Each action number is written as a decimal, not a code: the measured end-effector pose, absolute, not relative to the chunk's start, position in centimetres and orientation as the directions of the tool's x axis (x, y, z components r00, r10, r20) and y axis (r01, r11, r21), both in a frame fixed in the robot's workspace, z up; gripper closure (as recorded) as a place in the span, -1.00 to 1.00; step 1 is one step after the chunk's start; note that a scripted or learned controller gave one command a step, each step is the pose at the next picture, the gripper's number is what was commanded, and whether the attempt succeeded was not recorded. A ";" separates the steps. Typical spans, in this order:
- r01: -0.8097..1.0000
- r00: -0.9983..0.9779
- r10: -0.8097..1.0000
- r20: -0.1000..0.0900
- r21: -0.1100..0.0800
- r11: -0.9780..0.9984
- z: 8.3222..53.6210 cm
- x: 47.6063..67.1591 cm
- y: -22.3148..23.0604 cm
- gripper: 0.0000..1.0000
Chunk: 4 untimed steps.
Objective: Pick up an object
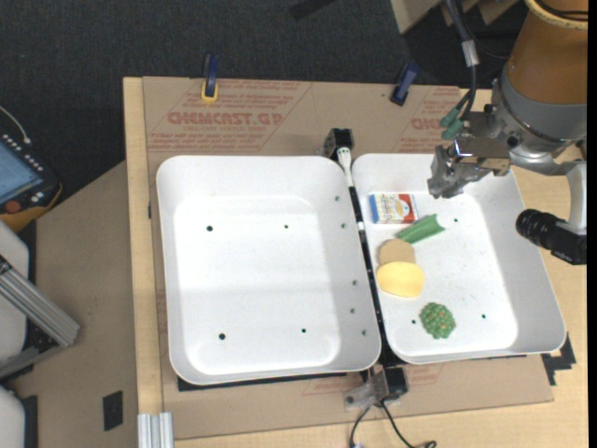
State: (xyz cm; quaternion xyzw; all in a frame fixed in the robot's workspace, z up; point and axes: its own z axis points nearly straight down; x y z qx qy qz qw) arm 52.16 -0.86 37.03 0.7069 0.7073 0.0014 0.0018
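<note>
**Grey arm over the right bin, four small things on its floor**

White plastic makes up both shallow bins, set side by side on a brown cardboard sheet [280, 110] that covers the worktop. The left bin [187, 250] has a bare floor marked with a few dark dots. The right bin [522, 297] carries the things to pick from.

Taking the right bin as a clock face, a small white box with red and blue print [392, 208] lies at about ten o'clock, close to the shared rim. Just beside it, toward the centre, a green stick-shaped piece [422, 230] lies tilted, its lower end touching a tan rounded piece [395, 252]. That tan piece rests against a yellow lump [400, 279] at about nine o'clock. A knobbly green ball, like a floret [437, 319], sits apart from them at about seven o'clock.

The gripper [450, 179] hangs at the end of the arm at about twelve o'clock of the right bin, above its far rim, near the printed box but not touching it. Nothing can be seen between its fingers; how far apart they stand cannot be told from this slant.

Two blue clamps [211, 76] hold the cardboard's far edge, and a black clip [338, 143] sits where the bins meet.
</note>
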 end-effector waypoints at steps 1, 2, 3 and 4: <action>1.000 -0.007 1.000 0.002 0.004 0.007 40.0 47.8 4.6 1.00; 1.000 -0.001 1.000 0.000 0.005 0.001 40.8 48.0 4.3 1.00; 1.000 -0.002 1.000 0.000 0.007 0.002 41.9 48.1 4.4 1.00; 1.000 -0.003 1.000 -0.001 0.009 0.003 42.9 48.2 4.4 1.00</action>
